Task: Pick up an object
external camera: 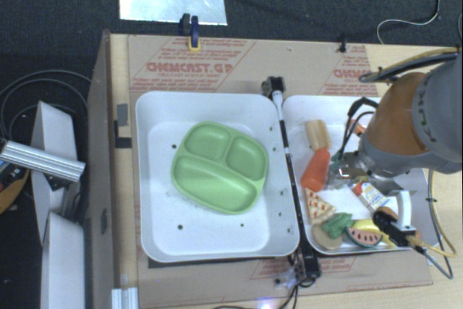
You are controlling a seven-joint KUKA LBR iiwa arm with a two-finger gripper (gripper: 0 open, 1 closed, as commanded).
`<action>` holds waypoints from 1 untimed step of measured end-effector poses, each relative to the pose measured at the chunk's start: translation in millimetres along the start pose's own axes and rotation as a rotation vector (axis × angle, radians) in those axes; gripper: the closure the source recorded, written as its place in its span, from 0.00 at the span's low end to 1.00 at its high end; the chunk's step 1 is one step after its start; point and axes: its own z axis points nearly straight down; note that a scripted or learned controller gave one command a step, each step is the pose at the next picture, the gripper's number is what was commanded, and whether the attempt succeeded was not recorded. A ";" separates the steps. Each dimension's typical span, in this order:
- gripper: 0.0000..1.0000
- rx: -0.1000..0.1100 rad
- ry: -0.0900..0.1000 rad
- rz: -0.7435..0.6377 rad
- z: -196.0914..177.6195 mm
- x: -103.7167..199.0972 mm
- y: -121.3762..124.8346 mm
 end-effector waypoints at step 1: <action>1.00 -0.007 -0.005 0.006 -26.6 -40.8 35.2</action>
